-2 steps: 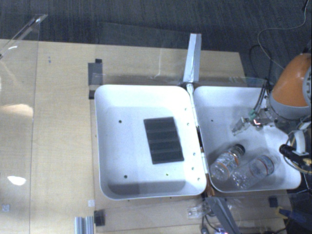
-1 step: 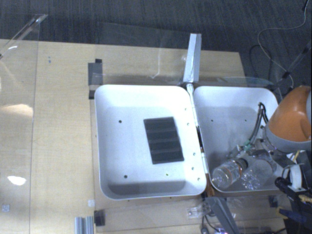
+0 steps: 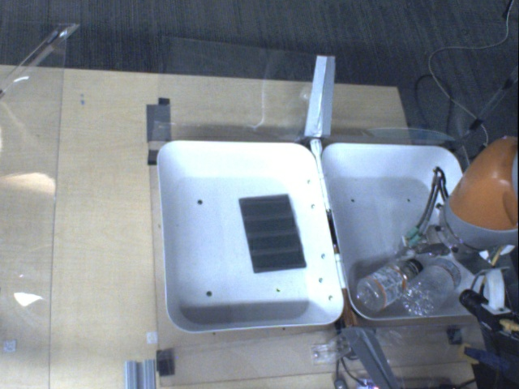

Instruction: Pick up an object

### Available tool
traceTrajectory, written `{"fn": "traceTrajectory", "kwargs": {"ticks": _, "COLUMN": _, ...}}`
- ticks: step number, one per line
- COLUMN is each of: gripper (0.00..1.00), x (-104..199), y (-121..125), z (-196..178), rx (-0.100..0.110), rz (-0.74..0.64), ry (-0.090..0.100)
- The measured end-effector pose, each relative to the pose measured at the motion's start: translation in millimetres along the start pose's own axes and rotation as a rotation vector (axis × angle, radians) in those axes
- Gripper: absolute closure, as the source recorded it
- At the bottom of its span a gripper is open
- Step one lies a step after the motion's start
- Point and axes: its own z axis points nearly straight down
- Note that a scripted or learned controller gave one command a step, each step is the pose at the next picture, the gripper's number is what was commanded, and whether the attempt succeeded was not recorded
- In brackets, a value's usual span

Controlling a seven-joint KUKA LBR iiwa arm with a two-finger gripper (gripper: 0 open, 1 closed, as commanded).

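A black ribbed rectangular pad (image 3: pixel 272 232) lies flat in the middle of the left bin (image 3: pixel 172 217). A clear plastic bottle (image 3: pixel 396 283) lies on its side at the front of the right bin (image 3: pixel 373 181), cap end pointing up and right. My gripper (image 3: pixel 422 248) hangs low at the right bin's front right, just above the bottle's cap end. The arm's orange band (image 3: pixel 491 191) looms over it and hides much of the hand. Nothing is seen lifted.
A grey metal post (image 3: pixel 321 104) stands behind the seam between the bins. Black brackets (image 3: pixel 160 121) sit at the left bin's back corner. Cables (image 3: pixel 474 83) trail at the right, and more hardware (image 3: pixel 486 314) crowds the front right corner.
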Motion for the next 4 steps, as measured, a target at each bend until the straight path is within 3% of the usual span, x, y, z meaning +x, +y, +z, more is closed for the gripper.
{"fn": "traceTrajectory", "kwargs": {"ticks": 1, "gripper": 1.00, "x": 45.9, "y": 58.1, "z": -64.8, "rx": 0.016, "rz": 0.050, "ry": 0.004}}
{"fn": "traceTrajectory", "kwargs": {"ticks": 2, "gripper": 0.00, "x": 45.9, "y": 58.0, "z": -64.7, "rx": 0.016, "rz": 0.051, "ry": 0.004}}
{"fn": "traceTrajectory", "kwargs": {"ticks": 3, "gripper": 0.00, "x": -22.8, "y": 80.0, "z": -89.9, "rx": 0.015, "rz": 0.098, "ry": 0.002}}
{"fn": "traceTrajectory", "kwargs": {"ticks": 4, "gripper": 0.00, "x": 10.0, "y": 44.6, "z": 13.3, "rx": 0.009, "rz": 0.000, "ry": 0.002}}
